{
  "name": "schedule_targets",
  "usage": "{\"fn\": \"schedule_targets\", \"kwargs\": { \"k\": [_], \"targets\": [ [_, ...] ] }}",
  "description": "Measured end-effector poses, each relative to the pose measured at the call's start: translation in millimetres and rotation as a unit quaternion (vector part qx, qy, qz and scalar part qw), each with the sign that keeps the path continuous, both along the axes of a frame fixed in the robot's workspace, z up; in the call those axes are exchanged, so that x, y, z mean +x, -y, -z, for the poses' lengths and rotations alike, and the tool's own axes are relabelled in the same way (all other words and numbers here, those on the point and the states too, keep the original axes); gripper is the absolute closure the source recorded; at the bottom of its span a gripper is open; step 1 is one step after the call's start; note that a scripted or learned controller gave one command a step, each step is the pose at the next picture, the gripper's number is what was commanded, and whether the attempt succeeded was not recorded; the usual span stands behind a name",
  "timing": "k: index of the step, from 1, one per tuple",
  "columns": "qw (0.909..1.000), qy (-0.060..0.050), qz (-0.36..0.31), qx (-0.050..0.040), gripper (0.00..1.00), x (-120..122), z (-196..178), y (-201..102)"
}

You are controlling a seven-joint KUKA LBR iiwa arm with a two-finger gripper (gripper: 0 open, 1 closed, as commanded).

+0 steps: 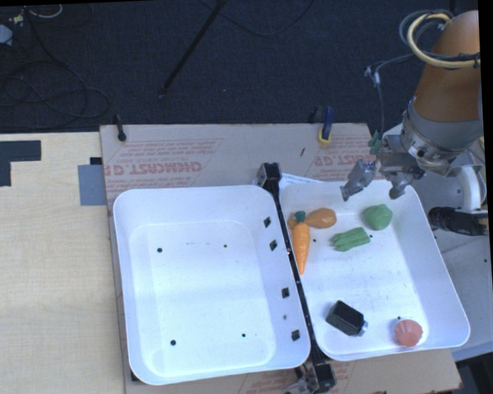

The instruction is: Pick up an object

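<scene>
Up top right, pincer (376, 184) hangs over far rim of right bin (435, 260), fingers spread wide, nothing between them. Green lump (378, 216) just below, apart from fingertips. Green pod (350, 240) beside it toward centre. Orange-brown piece (320, 219) next, touching carrot (300, 245) lying along divider wall. Black block (346, 318) near front; pink ball (408, 332) at front right corner. Left bin (133, 239) alongside on tabletop (45, 285).
</scene>
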State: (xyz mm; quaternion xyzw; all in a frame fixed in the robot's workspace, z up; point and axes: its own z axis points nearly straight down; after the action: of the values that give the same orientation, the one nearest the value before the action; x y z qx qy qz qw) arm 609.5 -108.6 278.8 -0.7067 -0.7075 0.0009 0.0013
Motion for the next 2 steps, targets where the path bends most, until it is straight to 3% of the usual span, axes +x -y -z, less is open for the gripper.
{"fn": "schedule_targets", "kwargs": {
  "k": [1, 2],
  "targets": [
    [1.0, 0.008, 0.0, -0.0008, 0.0, -111.4, -197.0, -5.4],
    [1.0, 0.003, -0.003, -0.0001, 0.0, -134.4, -262.7, -73.4]
  ]
}}
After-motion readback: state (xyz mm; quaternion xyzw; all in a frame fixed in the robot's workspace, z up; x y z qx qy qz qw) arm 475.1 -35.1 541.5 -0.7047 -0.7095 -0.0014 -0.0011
